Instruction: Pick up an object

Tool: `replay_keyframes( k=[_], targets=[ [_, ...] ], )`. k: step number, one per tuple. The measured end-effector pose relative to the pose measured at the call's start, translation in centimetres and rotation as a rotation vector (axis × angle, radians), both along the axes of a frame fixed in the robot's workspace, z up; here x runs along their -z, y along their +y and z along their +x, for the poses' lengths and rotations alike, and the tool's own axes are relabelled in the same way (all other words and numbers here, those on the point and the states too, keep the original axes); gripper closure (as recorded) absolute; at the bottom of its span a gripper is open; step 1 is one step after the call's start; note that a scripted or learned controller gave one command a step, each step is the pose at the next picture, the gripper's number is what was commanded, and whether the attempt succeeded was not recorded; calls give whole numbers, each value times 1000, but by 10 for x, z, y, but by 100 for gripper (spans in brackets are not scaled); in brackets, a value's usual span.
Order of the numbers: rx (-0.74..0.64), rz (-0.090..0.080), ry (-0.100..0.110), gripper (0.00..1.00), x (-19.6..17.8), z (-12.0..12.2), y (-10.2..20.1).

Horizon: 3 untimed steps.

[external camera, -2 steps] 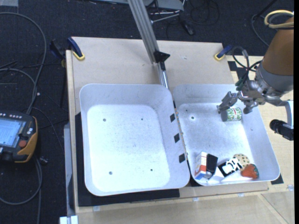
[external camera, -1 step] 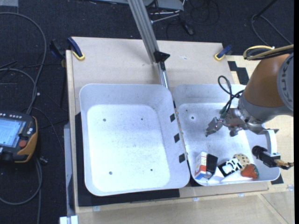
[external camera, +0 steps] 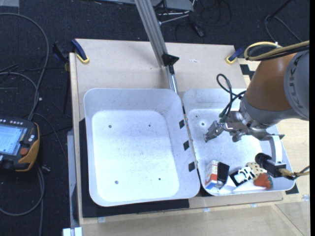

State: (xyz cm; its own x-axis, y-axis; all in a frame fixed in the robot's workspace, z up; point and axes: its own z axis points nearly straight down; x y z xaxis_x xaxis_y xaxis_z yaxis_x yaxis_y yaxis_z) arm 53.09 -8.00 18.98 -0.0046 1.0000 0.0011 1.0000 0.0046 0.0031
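The bench (external camera: 123, 68) carries 2 white bins; the left bin (external camera: 133, 146) is larger in view. The arm (external camera: 275, 90), cut off at the right edge, hides part of the right bin (external camera: 202, 102). Its gripper (external camera: 214, 131) hangs over bare floor, grasping nothing. A small carton (external camera: 212, 175), a dice-patterned block (external camera: 253, 169) and a red object (external camera: 265, 181) crowd the near corner, shapes unclear.

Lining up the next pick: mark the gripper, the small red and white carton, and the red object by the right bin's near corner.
gripper (external camera: 212, 132): camera view, between fingertips.
carton (external camera: 212, 174): camera view, side face.
red object (external camera: 263, 181): camera view, its middle.
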Motion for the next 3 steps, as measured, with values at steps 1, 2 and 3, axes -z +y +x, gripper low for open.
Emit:
replay_keyframes(
  k=[1,2,3],
  targets=[
    [3,-1,3,0,2,27,10],
    [10,-2,8,0,49,-28,-50],
    [4,-2,0,0,101,-34,-18]
  ],
)
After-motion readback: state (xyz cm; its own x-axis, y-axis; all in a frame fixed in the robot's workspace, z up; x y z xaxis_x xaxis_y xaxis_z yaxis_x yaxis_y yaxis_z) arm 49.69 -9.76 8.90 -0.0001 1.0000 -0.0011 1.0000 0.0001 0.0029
